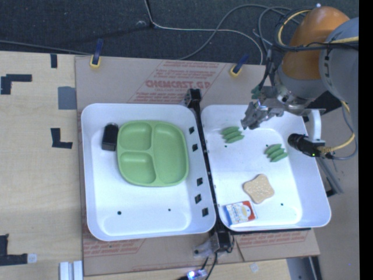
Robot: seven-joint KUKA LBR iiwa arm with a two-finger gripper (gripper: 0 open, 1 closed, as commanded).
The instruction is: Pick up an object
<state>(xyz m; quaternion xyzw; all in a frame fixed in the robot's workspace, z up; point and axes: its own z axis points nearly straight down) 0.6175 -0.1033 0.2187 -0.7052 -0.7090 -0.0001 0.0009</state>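
My gripper (253, 121) hangs over the back of the right bin (303, 214), just right of a green pea pod (232, 135). Nothing shows between its fingers. A second green pea pod (275, 152) lies toward the bin's right side. A slice of toast (259, 189) rests near the middle front, and a small blue, white and red packet (239, 213) lies at the front left corner.
The left bin (99, 214) holds a green divided plate (152, 153) and a small black block (109, 137) at its left. A black divider strip (199, 156) runs between the bins. Cables trail across the dark floor behind the bench.
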